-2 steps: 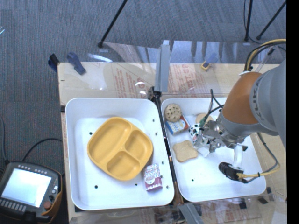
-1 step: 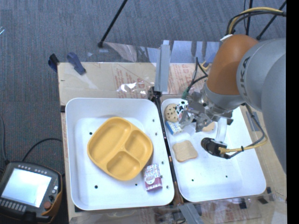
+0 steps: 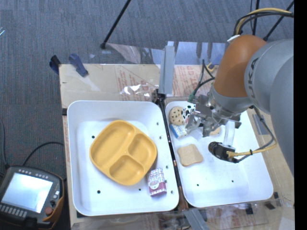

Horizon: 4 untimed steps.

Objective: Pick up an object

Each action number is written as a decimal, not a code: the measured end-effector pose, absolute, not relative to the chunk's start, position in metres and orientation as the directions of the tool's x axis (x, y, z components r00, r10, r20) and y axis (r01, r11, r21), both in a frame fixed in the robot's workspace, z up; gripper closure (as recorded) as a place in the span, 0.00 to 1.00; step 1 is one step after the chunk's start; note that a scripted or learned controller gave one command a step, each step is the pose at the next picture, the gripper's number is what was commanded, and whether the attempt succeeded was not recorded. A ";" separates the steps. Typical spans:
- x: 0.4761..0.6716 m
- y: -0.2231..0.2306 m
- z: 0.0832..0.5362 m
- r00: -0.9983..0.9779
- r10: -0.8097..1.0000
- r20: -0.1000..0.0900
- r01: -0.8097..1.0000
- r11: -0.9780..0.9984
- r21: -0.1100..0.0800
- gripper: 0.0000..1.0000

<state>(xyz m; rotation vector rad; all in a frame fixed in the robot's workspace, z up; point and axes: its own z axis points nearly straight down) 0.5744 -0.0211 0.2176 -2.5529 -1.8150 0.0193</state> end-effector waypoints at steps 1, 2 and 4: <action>0.585 -0.002 0.219 0.413 0.911 -0.004 0.910 -0.413 -0.008 1.00; 0.585 -0.002 0.226 0.411 0.912 -0.007 0.911 -0.411 -0.014 1.00; 0.576 -0.052 0.237 0.880 0.476 -0.007 0.476 -0.880 -0.003 1.00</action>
